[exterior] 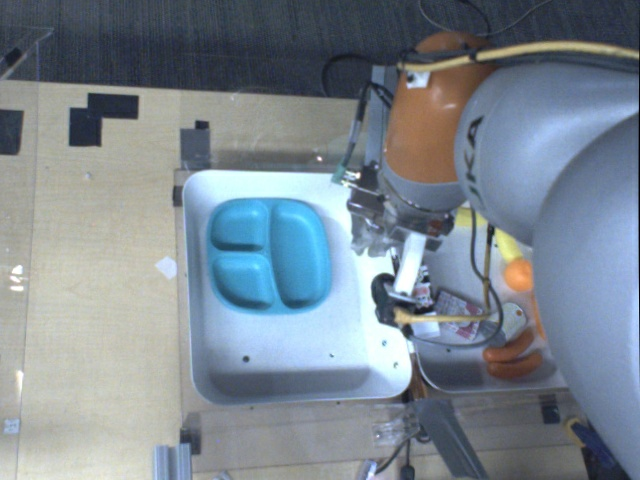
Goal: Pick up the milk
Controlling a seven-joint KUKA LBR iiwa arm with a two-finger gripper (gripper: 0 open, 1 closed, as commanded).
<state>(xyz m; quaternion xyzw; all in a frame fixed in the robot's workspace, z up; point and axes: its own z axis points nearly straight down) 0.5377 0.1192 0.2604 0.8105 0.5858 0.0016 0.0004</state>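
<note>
Pale wood-look bench (pixel 100 298), dark floor beyond its far edge. Two shallow white bins sit directly on it, side by side & touching: left bin (pixel 290 363) in full view, right bin (pixel 447 368) mostly hidden by the arm. Grey metal brackets at left bin's far-left corner (pixel 195 146) & near-left corner (pixel 170 458). Black stepped patches (pixel 100 116) on bench top far left

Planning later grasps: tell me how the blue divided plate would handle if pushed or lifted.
The blue divided plate looks moulded and rigid, so it probably keeps its shape. Lying flat in the white bin, it should slide rather than tip. Its smooth rounded rim may slip.
</note>
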